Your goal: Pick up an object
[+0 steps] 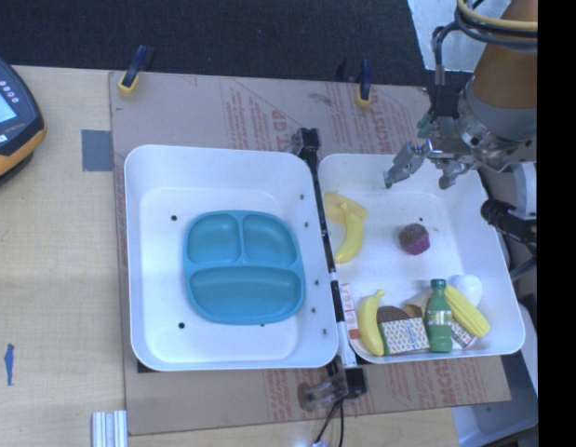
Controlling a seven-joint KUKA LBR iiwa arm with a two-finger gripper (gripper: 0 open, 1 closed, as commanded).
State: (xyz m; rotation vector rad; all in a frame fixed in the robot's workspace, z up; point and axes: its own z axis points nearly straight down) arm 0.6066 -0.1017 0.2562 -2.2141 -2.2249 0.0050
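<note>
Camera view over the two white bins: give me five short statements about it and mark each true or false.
1. The blue three-compartment plastic plate lies in the left white bin. True.
2. The two-finger gripper holds the small dark purple round object. False: its fingers are spread with nothing between them, above the right bin's far end.
3. A green bottle sits at the right white bin's near end. True.
4. Both yellow bananas lie on the plate. False: both lie in the right bin.
5. The plate carries food. False: its compartments are bare.
</note>
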